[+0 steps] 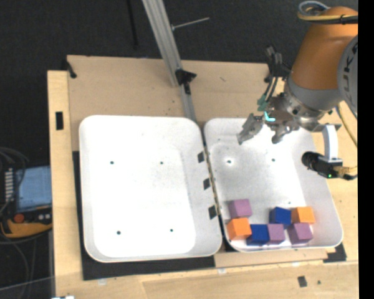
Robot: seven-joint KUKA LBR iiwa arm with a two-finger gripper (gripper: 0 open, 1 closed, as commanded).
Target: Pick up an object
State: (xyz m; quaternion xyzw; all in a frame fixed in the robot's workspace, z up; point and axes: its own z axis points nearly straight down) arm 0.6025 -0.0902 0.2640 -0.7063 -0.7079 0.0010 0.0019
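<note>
Blocks cluster along the lower edge of the right bin [311, 185], toward the lower right of the frame: two orange, three purple, two blue, most touching one another. The gripper [263, 131] hangs over that bin's upper part, well apart from them, its fingers [248, 129] spread and holding nothing. The left bin [143, 185] sits beside it on the worktop [112, 86]. Because the blocks are packed so tightly, the likely failure is fingers landing on top of two neighbours or pushing the pile against the bin wall instead of straddling one, such as the purple block [240, 207] at the cluster's upper left.
</note>
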